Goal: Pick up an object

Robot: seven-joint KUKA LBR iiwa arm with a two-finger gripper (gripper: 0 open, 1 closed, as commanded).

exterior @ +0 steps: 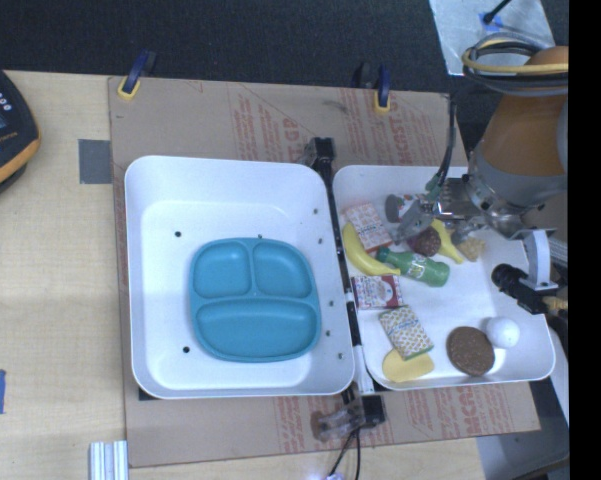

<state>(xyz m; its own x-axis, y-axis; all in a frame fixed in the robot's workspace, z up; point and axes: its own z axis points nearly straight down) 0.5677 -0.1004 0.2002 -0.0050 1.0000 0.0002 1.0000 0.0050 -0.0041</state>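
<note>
Gripper [427, 220] low in the right bin [525, 363], finger spread unclear; best to close squarely on the green bottle [420, 267] at its 6 o'clock

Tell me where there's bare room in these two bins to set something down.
Most room is in the left white bin: bare floor rings the blue three-compartment plastic plate, widest on its left and top. The right white bin is crowded: yellow banana, green bottle, snack packets and brown round cookie, with the end effector above them.

The wooden bench [50, 298] bears a cardboard sheet [230, 118] clamped at its far edge, carrying two white bins [150, 268] side by side.
</note>
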